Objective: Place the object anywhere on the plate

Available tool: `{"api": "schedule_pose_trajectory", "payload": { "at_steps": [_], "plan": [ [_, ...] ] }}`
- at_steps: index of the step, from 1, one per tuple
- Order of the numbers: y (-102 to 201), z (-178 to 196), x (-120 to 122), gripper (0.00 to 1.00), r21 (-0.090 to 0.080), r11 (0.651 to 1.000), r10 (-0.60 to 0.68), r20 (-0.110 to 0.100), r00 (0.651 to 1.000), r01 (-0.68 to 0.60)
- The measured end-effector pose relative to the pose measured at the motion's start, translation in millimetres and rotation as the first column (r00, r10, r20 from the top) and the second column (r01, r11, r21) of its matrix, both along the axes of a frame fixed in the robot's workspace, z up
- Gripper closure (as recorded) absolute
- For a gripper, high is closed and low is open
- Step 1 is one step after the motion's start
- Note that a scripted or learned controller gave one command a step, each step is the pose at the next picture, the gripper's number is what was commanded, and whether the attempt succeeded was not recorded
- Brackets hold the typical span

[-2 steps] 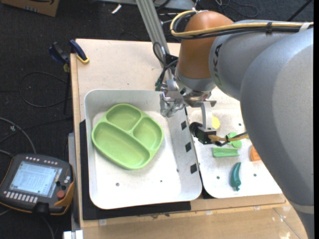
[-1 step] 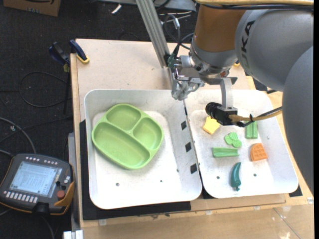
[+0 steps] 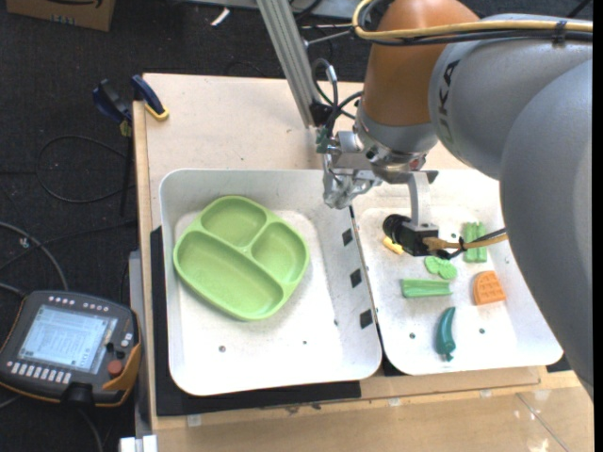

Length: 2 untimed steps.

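Camera view from above. My hand [image 3: 337, 194], a small metal assembly below the orange band of my grey arm, hangs over the far end of the seam where the two bins meet. I cannot tell whether it is wide or narrow, and no object shows in it.

The left bin [image 3: 268, 351] is a shallow white tray with rounded corners and a dull, lightly speckled floor. In it lies the plate [image 3: 243, 255]: pale green glossy plastic, rounded in outline, set at a slant and divided by raised ridges into one long compartment on the near-left side and two smaller ones on the far-right side. All three compartments are bare.

The right bin [image 3: 513, 337], of the same white material, holds the loose objects, well apart from the plate. I cannot tell which of them is the one to be placed.

- a teal curved piece [image 3: 445, 332], smooth and tapered, nearest the front rim
- a green bar [image 3: 426, 288], flat and straight
- a green lump [image 3: 439, 267], small and rounded, just beyond the bar
- green strips [image 3: 474, 241], standing side by side farther back
- an orange block [image 3: 487, 288], roughly square, beside the bar

Both bins rest on a pale tabletop [image 3: 226, 121] with a matt surface. A grey handheld control unit [image 3: 61, 342] with a lit screen lies on the dark carpet to the left.
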State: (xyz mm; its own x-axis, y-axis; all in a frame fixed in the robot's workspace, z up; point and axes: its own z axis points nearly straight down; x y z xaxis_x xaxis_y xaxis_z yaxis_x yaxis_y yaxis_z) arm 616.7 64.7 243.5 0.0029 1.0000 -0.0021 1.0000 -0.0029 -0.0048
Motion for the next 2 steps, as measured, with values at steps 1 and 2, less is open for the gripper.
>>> {"api": "schedule_pose_trajectory", "payload": {
  "at_steps": [1, 2],
  "plan": [
    [-1.2, -18.6, 19.7, 1.0, 0.0, 1.0, 0.004, 0.004, 1.0, -0.004],
    [-48.0, -50.4, 32.9, 1.0, -0.001, 1.0, -0.003, 0.002, 1.0, 0.003]
  ]
}}
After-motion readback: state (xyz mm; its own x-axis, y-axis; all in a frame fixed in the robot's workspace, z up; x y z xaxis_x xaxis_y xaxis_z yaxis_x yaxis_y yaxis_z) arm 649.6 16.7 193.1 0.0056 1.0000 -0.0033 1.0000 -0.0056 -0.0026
